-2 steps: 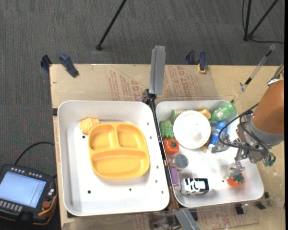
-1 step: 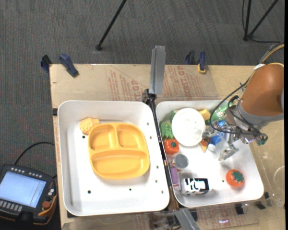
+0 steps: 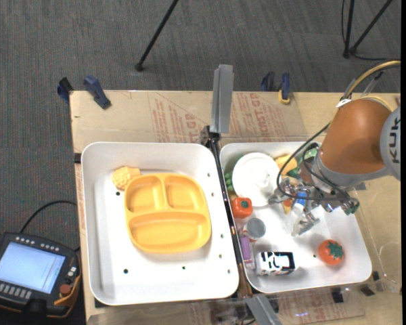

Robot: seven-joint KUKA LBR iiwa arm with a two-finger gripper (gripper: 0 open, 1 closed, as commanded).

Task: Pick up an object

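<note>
Yellow tray (image 3: pixel 168 221) glossy plastic; white bins (image 3: pixel 98 249) smooth; bench (image 3: pixel 149 117) raw cardboard-like.

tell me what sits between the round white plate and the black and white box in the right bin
In the camera view, a small grey round cap lies on the bin floor between the round white plate and the black and white box; an orange tomato toy sits just left of that line.
</note>
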